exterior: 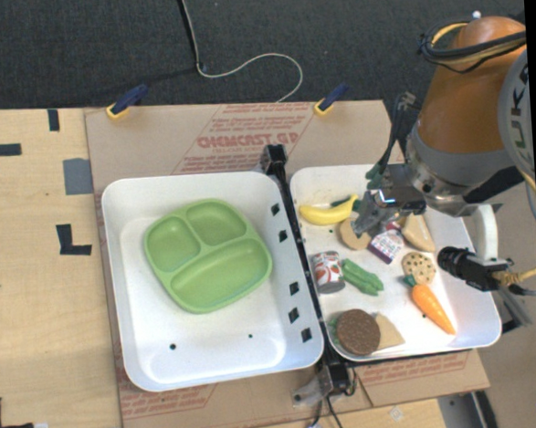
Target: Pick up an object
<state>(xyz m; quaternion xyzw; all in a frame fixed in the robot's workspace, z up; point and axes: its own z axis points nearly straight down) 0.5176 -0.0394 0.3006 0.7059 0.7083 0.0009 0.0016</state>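
My gripper [375, 212] hangs low over the upper middle of the right bin [482, 335]. It is just right of a yellow banana [325, 214] and above a purple packet [386, 244] and a tan round piece [350, 236]. Nothing shows held in it. Lower in the bin lie a small soda can [327, 270], a green vegetable [363, 278], a chip cookie [418, 265], an orange carrot [433, 308] and a dark round patty [355, 331] on a tan slice [390, 337]. A pale wedge [420, 235] lies beside the packet.
The left bin [141, 355] holds a green divided plate [209, 254]. A black divider [294, 252] runs between the bins. The arm's orange and grey body [471, 103] covers the right bin's far right corner. A black cable [240, 69] lies behind the bins.
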